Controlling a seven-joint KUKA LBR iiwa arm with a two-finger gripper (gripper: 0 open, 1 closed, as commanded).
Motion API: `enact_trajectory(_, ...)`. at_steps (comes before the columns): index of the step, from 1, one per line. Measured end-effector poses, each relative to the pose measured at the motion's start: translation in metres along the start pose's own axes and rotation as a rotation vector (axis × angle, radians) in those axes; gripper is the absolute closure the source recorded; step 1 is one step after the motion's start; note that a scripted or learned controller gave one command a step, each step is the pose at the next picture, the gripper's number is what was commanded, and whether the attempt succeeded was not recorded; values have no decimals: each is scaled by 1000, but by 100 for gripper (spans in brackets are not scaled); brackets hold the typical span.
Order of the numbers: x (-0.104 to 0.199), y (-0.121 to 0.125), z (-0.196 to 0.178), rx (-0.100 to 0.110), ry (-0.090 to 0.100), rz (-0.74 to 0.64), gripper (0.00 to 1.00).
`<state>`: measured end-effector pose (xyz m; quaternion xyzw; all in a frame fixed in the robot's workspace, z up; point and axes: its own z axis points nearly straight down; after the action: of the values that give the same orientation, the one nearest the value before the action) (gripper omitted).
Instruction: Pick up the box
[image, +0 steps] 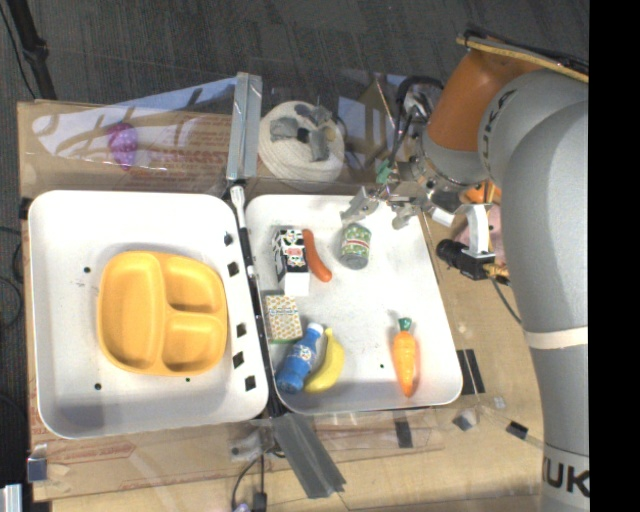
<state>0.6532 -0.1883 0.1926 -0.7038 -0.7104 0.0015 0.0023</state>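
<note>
The right bin (440, 385) is holding, along its lower edge, a blue bottle (299, 361) lying against a banana (328, 365), with a carrot (405, 357) lying at lower right. A small patterned box (283, 318) is lying against the left wall, just above the bottle. Higher up, a black-and-white carton (291, 249) is lying beside a red sausage (317, 256), and a green can (355, 245) is standing near them. The left bin (60, 230) is holding a yellow divided tray (163, 311). The tool (385, 207) is hovering at the right bin's upper edge, just above the can, its fingers apart and gripping nothing.
</note>
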Motion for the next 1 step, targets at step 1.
enact_trajectory(1, 41, -102, 102, -1, 0, 26, 0)
